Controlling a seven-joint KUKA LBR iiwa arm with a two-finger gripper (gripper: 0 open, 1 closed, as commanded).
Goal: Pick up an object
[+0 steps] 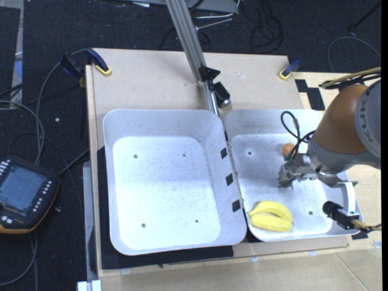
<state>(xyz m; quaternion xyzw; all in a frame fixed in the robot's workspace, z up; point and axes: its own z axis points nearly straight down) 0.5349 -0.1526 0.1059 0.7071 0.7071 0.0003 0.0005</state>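
The gripper [286, 179] sits low in the right bin [260, 132]; whether it is open, I cannot tell. A yellow banana [271, 216] lies near the bin's front, with a small orange object [289, 148] behind the wrist. No writing is legible.

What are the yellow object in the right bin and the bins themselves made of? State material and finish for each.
Yellow object: probably soft plastic or foam, matte; its color is even, with ridged rows like toy corn or bananas. The picture is too coarse to settle which.
Bins: likely molded plastic, white and semi-matte, with rounded corners, a faint sheen and a speckled surface.
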